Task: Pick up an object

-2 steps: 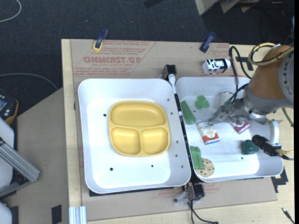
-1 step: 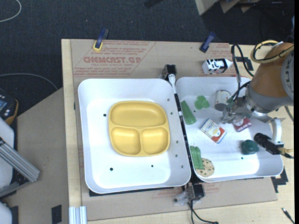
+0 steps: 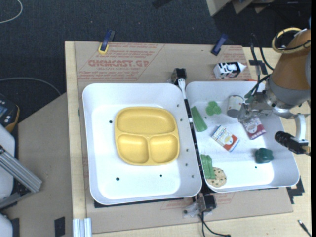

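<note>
The arm [image 3: 291, 68] is reaching in over the right bin [image 3: 284, 179], and the gripper [image 3: 248, 113] is hanging low above a red and white packet [image 3: 255, 128] near the bin's far side; whether the fingers are released or clenched is something I cannot tell from this angle. The packet is lying flat, just beside a small white and red box [image 3: 225, 138], with a dark green lump [image 3: 263, 155] nearer the front edge and a long green piece [image 3: 199, 119] against the left wall. The left bin [image 3: 98, 132] is carrying a yellow divided tray [image 3: 146, 135]. Judging by the pose, the packet looks like the target, so the grab is probably going best if the fingers are straddling its narrow width, coming straight down, and closing low enough to catch the thin edges without nudging the box
</note>
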### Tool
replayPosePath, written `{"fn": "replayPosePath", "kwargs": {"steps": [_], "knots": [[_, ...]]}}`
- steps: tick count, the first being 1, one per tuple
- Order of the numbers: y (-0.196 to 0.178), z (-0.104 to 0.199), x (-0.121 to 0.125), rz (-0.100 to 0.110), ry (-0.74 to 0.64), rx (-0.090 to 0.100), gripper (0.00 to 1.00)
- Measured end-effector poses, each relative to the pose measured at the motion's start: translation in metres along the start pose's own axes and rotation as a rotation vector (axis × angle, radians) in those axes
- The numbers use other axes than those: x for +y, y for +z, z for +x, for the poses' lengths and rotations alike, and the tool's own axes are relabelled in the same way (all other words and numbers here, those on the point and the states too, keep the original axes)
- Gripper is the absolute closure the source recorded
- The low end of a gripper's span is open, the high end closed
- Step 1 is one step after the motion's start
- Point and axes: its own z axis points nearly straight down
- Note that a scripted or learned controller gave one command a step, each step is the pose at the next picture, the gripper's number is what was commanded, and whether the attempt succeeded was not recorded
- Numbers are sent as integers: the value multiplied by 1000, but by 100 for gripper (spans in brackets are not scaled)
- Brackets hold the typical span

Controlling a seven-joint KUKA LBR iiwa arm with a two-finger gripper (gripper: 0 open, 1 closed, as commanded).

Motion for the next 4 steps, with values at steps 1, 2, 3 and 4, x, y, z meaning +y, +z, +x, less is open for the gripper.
{"fn": "replayPosePath", "kwargs": {"steps": [1,2,3,4], "knots": [[-65,-3,3,-4,0,-1,100],[-78,-3,4,0,0,0,100],[-69,49,1,9,-2,4,100],[-83,104,-10,7,-5,6,100]]}}
